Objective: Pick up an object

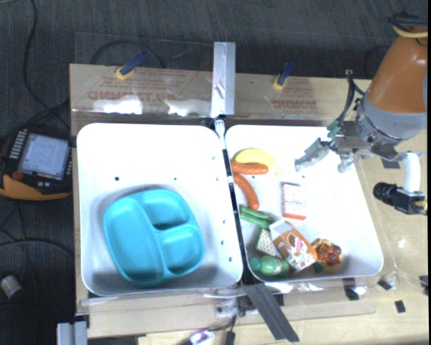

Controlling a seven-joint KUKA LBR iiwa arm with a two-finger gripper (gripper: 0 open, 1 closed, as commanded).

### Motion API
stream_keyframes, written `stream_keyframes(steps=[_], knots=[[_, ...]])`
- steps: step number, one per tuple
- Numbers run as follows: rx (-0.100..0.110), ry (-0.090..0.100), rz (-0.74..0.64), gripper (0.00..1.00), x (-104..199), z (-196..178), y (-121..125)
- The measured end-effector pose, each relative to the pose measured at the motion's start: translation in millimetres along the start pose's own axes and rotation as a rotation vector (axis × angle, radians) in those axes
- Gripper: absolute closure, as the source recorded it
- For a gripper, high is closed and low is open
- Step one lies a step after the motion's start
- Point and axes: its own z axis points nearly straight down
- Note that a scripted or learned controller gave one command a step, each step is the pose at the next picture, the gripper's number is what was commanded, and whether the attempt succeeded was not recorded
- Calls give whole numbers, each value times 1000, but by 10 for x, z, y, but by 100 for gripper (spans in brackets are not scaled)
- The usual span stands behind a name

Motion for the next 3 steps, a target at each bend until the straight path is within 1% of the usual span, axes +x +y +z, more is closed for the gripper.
stream_keyframes(steps=[1,2,3], knots=[[2,0,113,0,-342,1327,-353],[-12,-7,80,0,-90,1627,-450],[-11,0,361,0,-487,1634,-13]])
